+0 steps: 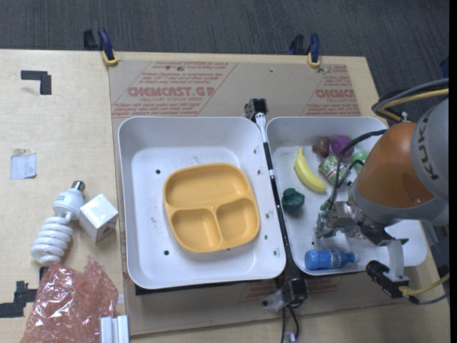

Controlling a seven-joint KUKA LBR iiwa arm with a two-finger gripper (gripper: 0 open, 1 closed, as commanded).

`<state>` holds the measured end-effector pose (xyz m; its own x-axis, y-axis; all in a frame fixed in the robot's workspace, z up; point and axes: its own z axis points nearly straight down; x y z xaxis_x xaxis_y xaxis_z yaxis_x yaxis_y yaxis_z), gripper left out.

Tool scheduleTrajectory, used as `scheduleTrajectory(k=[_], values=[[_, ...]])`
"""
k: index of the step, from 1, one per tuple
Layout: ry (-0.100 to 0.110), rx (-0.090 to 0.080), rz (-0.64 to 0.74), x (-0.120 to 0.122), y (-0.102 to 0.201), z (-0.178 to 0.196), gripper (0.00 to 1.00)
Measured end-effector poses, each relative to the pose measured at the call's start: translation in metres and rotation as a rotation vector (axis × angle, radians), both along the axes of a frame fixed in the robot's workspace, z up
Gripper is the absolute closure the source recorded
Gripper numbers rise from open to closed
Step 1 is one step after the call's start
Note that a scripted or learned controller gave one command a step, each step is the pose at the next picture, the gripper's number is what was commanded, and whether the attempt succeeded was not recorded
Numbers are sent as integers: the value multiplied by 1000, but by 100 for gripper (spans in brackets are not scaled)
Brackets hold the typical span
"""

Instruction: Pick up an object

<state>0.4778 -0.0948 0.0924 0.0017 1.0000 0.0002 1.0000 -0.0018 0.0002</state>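
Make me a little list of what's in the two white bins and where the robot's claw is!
left bin: yellow divided tray
right bin: banana, dark green object, blue bottle lying down, purple object, green-and-white packet
claw: over the right bin, above the bottle
bench beside the bins: spiral light bulb, white cube

A yellow divided tray (211, 207) sits in the left bin (136, 191); a spiral bulb (56, 229) lies on the bench.

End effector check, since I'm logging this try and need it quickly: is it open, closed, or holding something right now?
End effector: low in the right bin, just above the blue bottle; cannot be told whether it is open, closed or holding anything.
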Motion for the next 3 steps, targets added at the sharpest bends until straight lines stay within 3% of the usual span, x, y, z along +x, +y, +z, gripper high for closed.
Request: scheduleTrajectory(k=[1,2,3], values=[[-3,0,-2,2,0,10,100],[-2,-1,2,14,76,100,100],[-2,-1,2,14,76,100,0]])
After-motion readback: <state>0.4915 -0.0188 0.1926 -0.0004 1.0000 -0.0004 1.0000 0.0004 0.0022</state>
